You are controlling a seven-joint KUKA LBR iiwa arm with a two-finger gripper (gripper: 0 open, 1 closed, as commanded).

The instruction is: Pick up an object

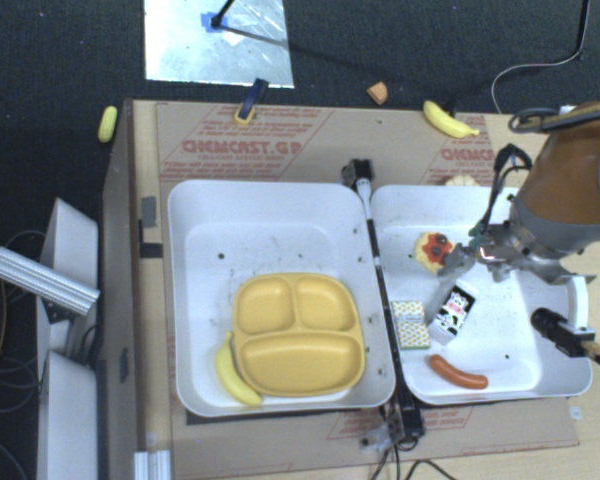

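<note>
My gripper hangs over the right bin, reaching in from the right on the grey arm with its orange band. Just below and left of it lies a small black-and-white carton, tilted on the bin floor. Whether the gripper touches the carton is unclear. A red and yellow toy sits just left of the gripper. Near the front of this bin lies a reddish sausage. A green-and-white speckled pad lies against the bin's left wall.
The left bin holds a yellow divided plate with a banana at its left edge. Outside the bins on the board lie another banana, a small orange piece and a yellow-and-blue clip.
</note>
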